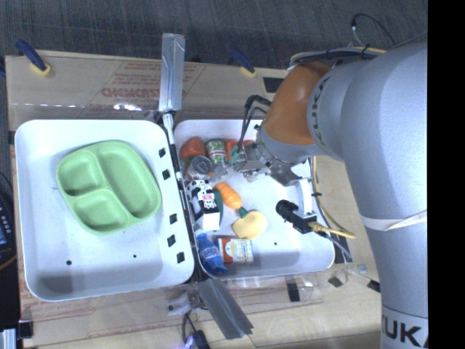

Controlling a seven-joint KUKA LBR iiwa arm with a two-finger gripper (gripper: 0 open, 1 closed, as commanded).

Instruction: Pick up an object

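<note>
Found the end effector low inside the right-hand shallow white plastic bin, toward its far end, beneath the grey arm with the orange band. Could not make out its opening from this angle, nor any object in its hold.

Noted a green-labelled tin can just beside it, on the side toward the other bin. Judged this the likeliest target, being the nearest thing. Saw a reddish-orange rounded item past the can in the bin's far corner, and a small grey round piece close by both.

Counted, further toward the near end, an orange carrot-shaped toy, a black-and-white patterned item against the dividing wall, a pale yellow pear-shaped toy, a small red-and-white labelled container and a blue plastic bottle in the near corner. Judged all of these to be resting on the bin floor, none raised.

Saw a light green divided plastic plate lying alone in the left-hand shallow white plastic bin, well apart from the end effector, with the brown printed worktop showing beyond both bins.

Judged the task to be at the reach-in stage at most: down among the objects, but no secure grip shown and no lift begun. Left to do, by this reading: closing on one object, most plausibly the can, and raising it clear of its neighbours.
</note>
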